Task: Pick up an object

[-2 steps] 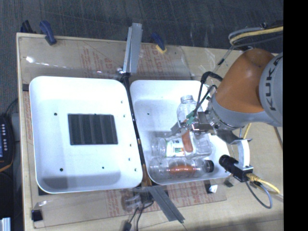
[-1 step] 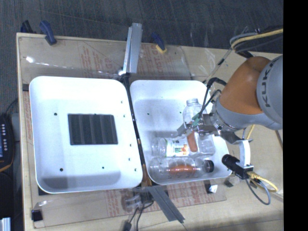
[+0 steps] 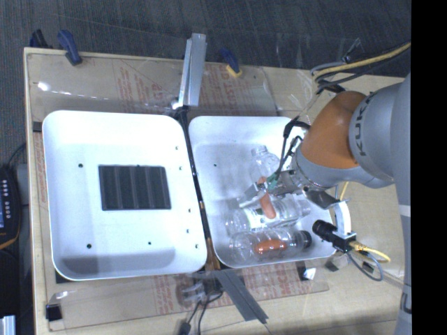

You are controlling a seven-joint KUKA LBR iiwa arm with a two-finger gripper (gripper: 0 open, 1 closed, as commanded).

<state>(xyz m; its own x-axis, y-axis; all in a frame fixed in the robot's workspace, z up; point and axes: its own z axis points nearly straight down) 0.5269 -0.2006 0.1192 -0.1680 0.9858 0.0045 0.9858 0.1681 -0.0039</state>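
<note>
On the table (image 3: 105, 82), the left bin (image 3: 70, 145) fills the left half of the frame and carries a dark ribbed panel (image 3: 135, 187) at its middle, well apart from the action. The right bin (image 3: 216, 145), at centre right, holds the task's things: a heap of clear plastic bottles touching and overlapping in its lower right part. One clear bottle (image 3: 264, 160) lies uppermost, a second (image 3: 269, 213) with an orange piece lies in the middle, and a third (image 3: 269, 245) with brownish-orange contents lies along the bottom wall.

The pincer (image 3: 274, 185) sits low over the heap between the first two bottles; whether it is open or closed I cannot tell, nor whether anything is held.

Further right, the arm (image 3: 332, 145) crowds the bin's right wall.

The risks, as I judge them:
- Smooth, round plastic may squirt out under a squeeze.
- Neighbouring bottles may be nudged or dragged along.
- See-through bodies make a misplaced grasp likely.
</note>
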